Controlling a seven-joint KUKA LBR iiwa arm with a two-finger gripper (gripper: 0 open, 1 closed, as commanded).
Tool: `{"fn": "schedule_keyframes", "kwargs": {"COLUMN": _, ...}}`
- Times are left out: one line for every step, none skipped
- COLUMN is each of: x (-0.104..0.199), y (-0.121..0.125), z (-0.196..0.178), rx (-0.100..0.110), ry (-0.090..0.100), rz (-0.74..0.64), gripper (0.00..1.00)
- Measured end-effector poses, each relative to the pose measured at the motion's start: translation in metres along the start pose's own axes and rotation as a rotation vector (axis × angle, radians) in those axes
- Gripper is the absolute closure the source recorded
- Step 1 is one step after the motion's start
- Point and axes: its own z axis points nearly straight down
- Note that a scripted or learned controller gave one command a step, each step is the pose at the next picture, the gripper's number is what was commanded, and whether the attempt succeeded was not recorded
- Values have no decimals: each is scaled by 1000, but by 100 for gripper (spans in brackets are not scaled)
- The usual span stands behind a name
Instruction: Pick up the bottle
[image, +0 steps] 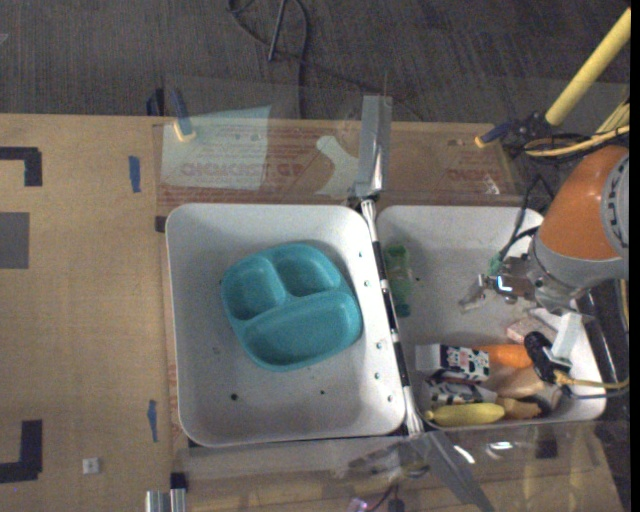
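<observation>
I guessed the gripper (480, 292) needed to drop squarely over the green bottle (398, 278); couldn't tell its grip state.

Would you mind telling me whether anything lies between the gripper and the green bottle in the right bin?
Nothing visible does. The bottle lies along the left wall of the right bin, and the gripper is to its right over bare bin floor. The clutter, such as the banana, sits nearer the camera along the front edge.
</observation>
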Motion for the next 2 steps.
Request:
{"fn": "schedule_keyframes", "kwargs": {"x": 64, "y": -33, "z": -2, "rx": -2, "ry": 5, "rz": 70, "gripper": 0}}
{"fn": "schedule_keyframes", "kwargs": {"x": 72, "y": 2, "z": -1, "rx": -1, "ry": 1, "rz": 156, "gripper": 0}}
